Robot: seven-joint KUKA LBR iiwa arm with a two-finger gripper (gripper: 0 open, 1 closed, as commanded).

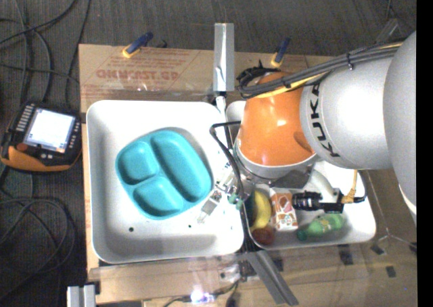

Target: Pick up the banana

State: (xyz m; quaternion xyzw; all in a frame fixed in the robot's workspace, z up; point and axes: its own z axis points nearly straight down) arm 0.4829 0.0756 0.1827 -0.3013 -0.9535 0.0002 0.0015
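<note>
The yellow banana [259, 207] lies at the left end of the right bin [365, 226], pointing front to back, right beside the divider between the bins. The arm's orange band and grey wrist hang over the back of that bin and hide much of it. The gripper [218, 197] shows as small metallic parts just left of the banana, over the right edge of the left bin. It sits a short way to the banana's left, and nothing is visibly held in it.
A teal divided plate [164, 172] lies in the left bin [101, 163]. Beside the banana are a red and white carton [284, 211], a dark red fruit [264, 235] and a green item [322, 226]. Cables run from the wrist.
</note>
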